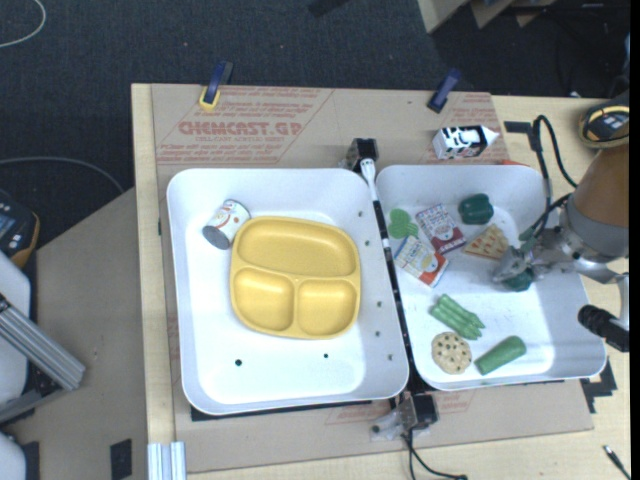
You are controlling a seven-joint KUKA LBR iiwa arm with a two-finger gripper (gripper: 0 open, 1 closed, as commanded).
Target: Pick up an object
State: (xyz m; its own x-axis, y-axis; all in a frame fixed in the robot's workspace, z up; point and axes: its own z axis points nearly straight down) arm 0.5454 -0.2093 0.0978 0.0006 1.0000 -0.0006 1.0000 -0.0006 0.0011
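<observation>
Nearest you in the right white bin (pixel 560 368) lies the long green plastic pickle (pixel 499 354): light, stiff, probably slick, so grip it across its middle. It sits below and just left of the gripper (pixel 517 271), which hangs above a dark green piece (pixel 519 281); whether that claw is clenched, you cannot tell.
</observation>
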